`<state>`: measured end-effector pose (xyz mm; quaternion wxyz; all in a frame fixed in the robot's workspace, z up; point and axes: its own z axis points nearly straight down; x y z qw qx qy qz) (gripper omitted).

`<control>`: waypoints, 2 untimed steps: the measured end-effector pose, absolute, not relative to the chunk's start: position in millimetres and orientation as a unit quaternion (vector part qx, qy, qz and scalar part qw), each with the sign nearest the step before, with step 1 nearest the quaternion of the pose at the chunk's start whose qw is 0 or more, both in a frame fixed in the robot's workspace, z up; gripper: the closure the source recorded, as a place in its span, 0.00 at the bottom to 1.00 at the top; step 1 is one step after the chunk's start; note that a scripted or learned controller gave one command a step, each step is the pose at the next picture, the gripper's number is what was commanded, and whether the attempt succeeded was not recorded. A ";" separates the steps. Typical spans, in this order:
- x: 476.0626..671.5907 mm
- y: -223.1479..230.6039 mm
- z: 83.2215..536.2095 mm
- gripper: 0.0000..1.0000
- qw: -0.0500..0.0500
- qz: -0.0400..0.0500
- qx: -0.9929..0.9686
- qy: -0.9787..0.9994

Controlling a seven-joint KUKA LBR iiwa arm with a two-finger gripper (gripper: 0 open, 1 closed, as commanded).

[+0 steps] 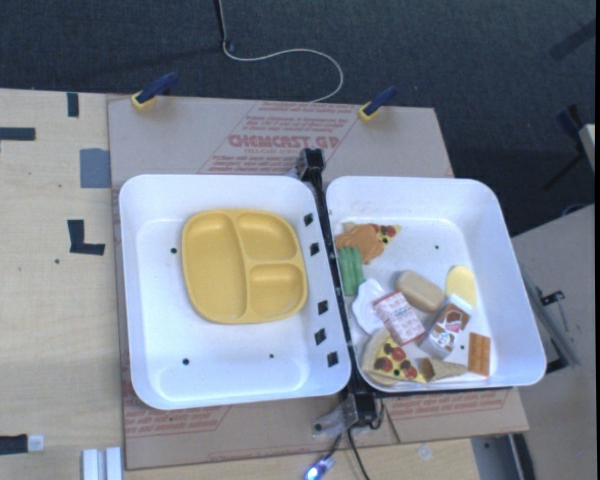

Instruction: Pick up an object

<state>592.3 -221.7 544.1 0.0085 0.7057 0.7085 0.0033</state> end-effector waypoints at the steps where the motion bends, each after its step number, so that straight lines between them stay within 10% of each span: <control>1: 557.1 -223.5 410.6 1.00 -0.006 -0.004 0.708 0.706; 2: 609.1 -222.5 542.3 1.00 0.007 0.003 0.706 0.709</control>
